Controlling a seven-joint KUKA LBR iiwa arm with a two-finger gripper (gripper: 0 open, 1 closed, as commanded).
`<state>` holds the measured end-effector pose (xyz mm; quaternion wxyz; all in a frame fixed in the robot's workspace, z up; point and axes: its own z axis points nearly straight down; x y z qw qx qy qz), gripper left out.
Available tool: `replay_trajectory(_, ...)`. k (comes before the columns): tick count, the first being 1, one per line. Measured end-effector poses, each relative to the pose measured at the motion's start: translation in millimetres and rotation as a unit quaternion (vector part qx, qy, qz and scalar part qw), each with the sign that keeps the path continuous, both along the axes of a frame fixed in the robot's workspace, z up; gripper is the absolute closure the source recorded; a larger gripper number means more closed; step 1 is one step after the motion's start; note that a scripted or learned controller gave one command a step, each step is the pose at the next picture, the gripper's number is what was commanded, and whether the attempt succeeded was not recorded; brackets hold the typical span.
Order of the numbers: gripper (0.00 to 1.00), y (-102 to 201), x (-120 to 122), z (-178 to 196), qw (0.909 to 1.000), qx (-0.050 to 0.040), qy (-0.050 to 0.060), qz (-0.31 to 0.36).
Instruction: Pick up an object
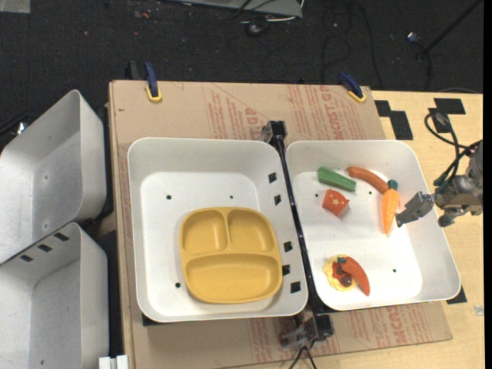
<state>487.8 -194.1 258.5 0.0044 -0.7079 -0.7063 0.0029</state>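
Note:
The right bin [407, 283] holds several toy foods. A green piece [337, 178] and a red-orange sausage [368, 178] lie near its far side, with a red chunk [335, 201] just below them. An orange carrot [390, 209] lies toward the right wall. A small yellow and red piece [346, 274] sits near the front. My gripper [430, 214] hangs over the right rim of this bin, just right of the carrot. It is open with nothing between its fingers.
The left bin [154, 206] carries a yellow divided plate [230, 255]. A black divider [290, 221] runs between the two bins. White containers [46, 183] stand off the bench at the left. Cables hang at the far right beside the arm [469, 183].

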Motion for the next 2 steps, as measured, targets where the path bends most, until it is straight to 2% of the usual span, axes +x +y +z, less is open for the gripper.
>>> replay_trajectory(1, 0.00, 0, 2, 5, 1.0000, -0.0013, -0.005, 0.002)
replay_trajectory(2, 0.00, 11, 2, -46, 1.0000, -0.0002, -0.003, 0.001)
